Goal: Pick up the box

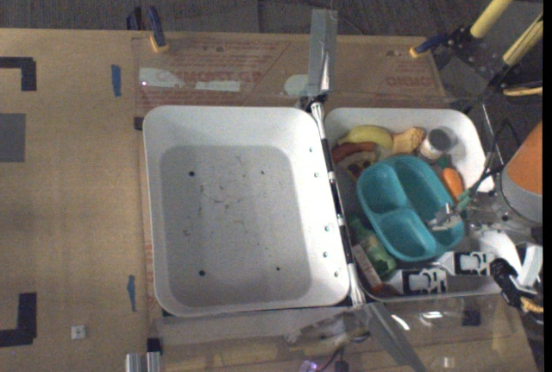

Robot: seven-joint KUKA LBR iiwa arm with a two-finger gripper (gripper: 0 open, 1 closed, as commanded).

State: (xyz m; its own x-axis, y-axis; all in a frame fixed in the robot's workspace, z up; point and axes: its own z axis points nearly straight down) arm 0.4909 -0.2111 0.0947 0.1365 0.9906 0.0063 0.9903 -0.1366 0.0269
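Camera view shows the likeliest box (427, 280), a small dark-and-white carton, lying flat at the 6 o'clock edge of the right bin (473, 127). Its long axis runs roughly along the 9-to-3 line, close to the bin's near wall. A second carton (473, 262) of the same look sits just beside it toward 2 o'clock, and I cannot say for certain which of the two the task means. At the box's 12 o'clock a teal divided tray (405, 206) fills the middle of the bin. A green and red packet (373, 254) is wedged by the tray's 7 o'clock corner. A banana (369, 135) and a small can (442, 139) lie farther off at the bin's 12 o'clock end.

The gripper (448, 219) hangs over the tray's 4 o'clock rim, and whether it is open or closed is too blurred to tell; nothing can be seen held in it. From the gripper the box lies toward 7 o'clock, near but apart. My judgement is that the coming move is a short shift that way. The grasp would then close across the box's short side, from 12 to 6 o'clock.
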